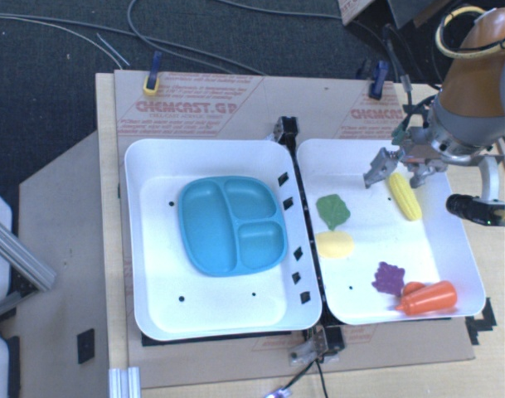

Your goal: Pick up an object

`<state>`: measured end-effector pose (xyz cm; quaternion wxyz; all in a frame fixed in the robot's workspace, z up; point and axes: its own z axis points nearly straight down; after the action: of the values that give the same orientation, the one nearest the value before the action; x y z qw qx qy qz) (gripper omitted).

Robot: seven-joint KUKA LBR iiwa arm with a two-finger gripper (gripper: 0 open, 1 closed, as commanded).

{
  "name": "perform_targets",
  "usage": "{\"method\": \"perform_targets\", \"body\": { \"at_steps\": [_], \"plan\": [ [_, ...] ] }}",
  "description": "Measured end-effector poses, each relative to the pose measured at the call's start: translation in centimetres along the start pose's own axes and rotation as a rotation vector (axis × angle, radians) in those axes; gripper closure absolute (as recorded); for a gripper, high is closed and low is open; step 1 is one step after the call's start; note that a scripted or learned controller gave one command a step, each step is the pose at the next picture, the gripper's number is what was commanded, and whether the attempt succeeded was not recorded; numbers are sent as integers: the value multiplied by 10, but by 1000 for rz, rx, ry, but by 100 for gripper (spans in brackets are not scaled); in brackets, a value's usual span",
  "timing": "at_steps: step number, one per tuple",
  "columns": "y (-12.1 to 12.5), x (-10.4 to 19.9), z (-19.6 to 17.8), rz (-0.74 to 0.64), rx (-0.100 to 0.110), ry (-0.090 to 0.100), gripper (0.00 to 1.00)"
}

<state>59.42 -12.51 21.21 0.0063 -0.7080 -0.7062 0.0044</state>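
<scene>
A tabletop (194,98) of pale board fills most of the frame, carrying two shallow white bins side by side. The left bin (152,297) holds a blue divided plate (231,224) near its middle. The right bin (459,247) holds the small toy foods. The grey arm (472,81) reaches in at the upper right of the frame, its gripper (397,171) low over the upper part of the right bin.

The fingers look spread, with nothing pinched between them (one tip points toward the left, the other sits by the corn). A yellow corn cob (405,196) lies just beside and slightly below the fingers, its long axis running from upper left to lower right. Likely it is the nearest target. Further toward the lower left sit a green leafy piece (333,211) and a yellow lemon (335,244); at the lower right, a purple piece (389,279) touches an orange carrot (428,298).
</scene>
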Motion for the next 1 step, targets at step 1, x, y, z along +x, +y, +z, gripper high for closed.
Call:
{"method": "perform_targets", "body": {
  "at_steps": [1],
  "plan": [
    [3,0,-8,-3,-14,-2,0]
  ]
}}
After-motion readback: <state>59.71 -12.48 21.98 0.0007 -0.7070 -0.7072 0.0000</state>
